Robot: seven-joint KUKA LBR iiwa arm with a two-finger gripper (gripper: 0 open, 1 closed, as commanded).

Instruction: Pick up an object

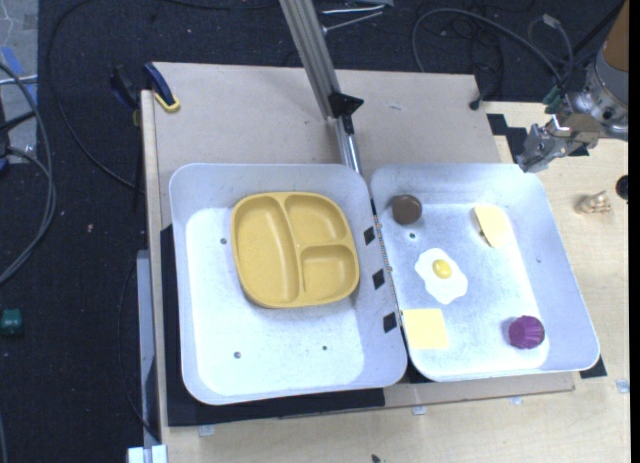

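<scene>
The right bin (560, 281) holds several toy foods: a brown round piece (406, 210) at its back left, a pale yellow wedge (491, 224) at the back, a fried egg (441, 273) in the middle, a yellow square slice (426, 328) at the front left and a purple piece (526, 332) at the front right. My gripper (540, 148) hangs just beyond the bin's back right corner, above the bench. Nothing shows between its fingers.
A yellow divided plate (296, 248) lies in the left bin (200, 351). A metal pole (310, 41) slants down to the gap between the bins. A small tan object (594, 203) lies on the bench to the right. Cables run over the dark floor.
</scene>
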